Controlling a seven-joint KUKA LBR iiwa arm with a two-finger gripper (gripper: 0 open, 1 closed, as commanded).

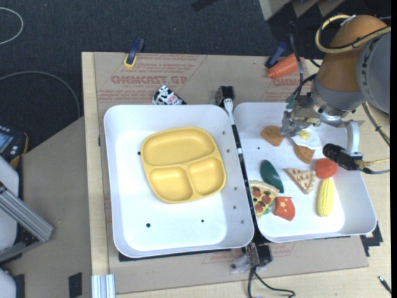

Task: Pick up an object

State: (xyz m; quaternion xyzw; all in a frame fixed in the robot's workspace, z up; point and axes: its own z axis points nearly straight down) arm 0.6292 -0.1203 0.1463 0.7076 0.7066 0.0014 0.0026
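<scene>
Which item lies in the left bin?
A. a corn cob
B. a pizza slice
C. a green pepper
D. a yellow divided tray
D: the yellow divided tray sits alone in the left bin, while the corn cob, pizza slice and green pepper all lie in the right bin, where the claw is.

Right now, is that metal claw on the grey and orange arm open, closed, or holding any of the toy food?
Gripper: over the right white bin; open or shut cannot be told.
</scene>
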